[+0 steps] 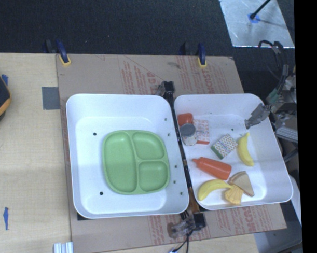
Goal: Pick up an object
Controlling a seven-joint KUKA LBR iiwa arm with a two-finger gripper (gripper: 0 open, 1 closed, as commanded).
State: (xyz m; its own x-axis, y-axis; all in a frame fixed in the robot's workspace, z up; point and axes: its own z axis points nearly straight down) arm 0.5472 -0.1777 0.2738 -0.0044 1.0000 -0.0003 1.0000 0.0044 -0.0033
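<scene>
1. Our gripper (255,117) sits at the right bin's (275,197) far-right rim, above the toys; we can't tell its state, too small/blurred.
2. Candidates all lie in that bin: banana (245,149) is nearest, w/ the checkered block (224,145) just beside it.
3. Risk: the curved banana rolls or slips from a pinch.
4. Risk: the front cluster is packed, so a descent there nudges neighbours, e.g. the orange bottle (212,167).

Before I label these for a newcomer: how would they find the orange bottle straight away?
Look in the right bin, the one full of small things, not the left one with the green plate. Near its middle lies the orange bottle, above a banana. It alone is long and orange with a narrow neck.
</scene>
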